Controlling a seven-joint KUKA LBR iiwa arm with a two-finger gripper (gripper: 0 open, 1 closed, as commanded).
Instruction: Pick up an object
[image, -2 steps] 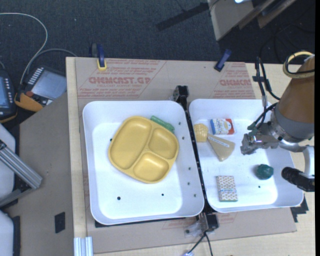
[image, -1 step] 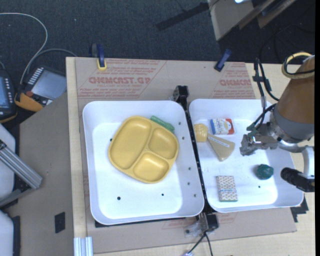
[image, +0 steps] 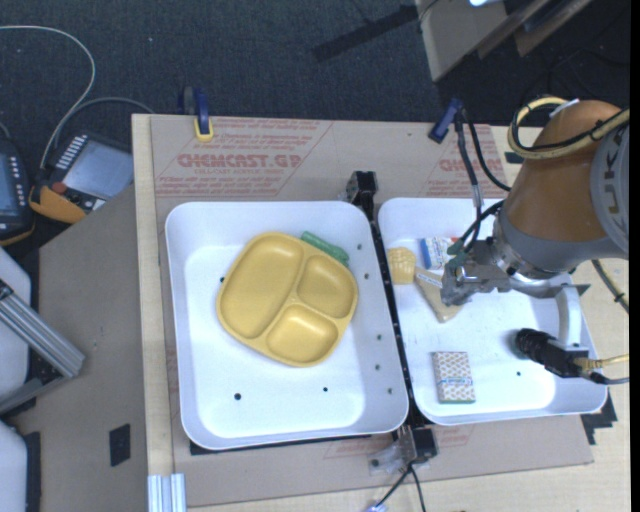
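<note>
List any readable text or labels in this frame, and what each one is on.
"CHEMCAST GP", red print on the brown protective sheet under the bins, left of centre; smaller lines around it are too blurred to read.
The same red print repeats at the sheet's upper right, too faint to read.
Small blue and white packet in the right bin: print too small.
Patterned card box: no legible text.

Robotics lab: industrial arm (image: 560, 170) over desk (image: 150, 300) w/ clamped cardboard sheet, two white bins (image: 200, 400), loose cables (image: 60, 60), handheld controller (image: 12, 190) at left.
</note>
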